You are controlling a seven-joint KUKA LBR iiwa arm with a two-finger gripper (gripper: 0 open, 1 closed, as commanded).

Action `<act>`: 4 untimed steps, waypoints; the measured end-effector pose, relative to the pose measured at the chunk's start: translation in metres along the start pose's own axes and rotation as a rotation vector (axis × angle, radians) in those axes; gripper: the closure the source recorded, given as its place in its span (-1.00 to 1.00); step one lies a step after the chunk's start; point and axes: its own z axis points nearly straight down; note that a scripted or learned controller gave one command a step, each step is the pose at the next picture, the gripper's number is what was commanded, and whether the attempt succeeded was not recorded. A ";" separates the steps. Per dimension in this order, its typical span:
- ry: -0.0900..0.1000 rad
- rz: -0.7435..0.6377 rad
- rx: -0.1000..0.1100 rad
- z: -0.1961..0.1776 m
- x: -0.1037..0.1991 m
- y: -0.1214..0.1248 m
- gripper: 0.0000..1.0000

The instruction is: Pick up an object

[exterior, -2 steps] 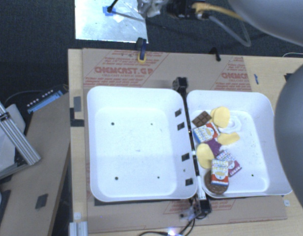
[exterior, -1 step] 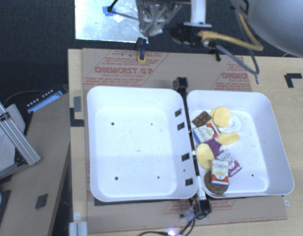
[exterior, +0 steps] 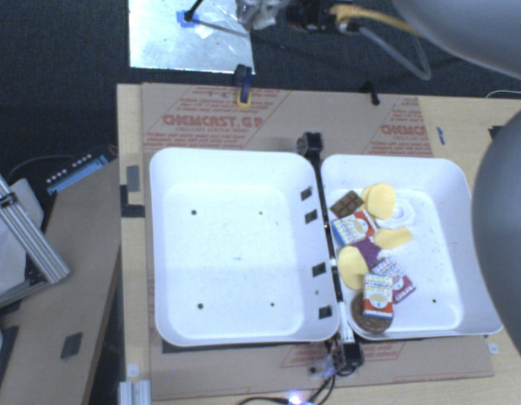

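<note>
Bench, gripper (exterior: 262, 7) top-edge cropped, blurred

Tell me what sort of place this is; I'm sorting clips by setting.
Probably a robot lab bench: two white bins side by side on a cardboard sheet, toy food piled in the right one, and a grey arm overhead.

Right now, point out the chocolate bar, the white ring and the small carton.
chocolate bar (exterior: 347, 202), camera view, centre of its top face
white ring (exterior: 405, 213), camera view, its right rim
small carton (exterior: 378, 294), camera view, its printed front
</note>
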 end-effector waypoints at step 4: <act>0.000 0.001 -0.003 0.000 -0.001 0.002 1.00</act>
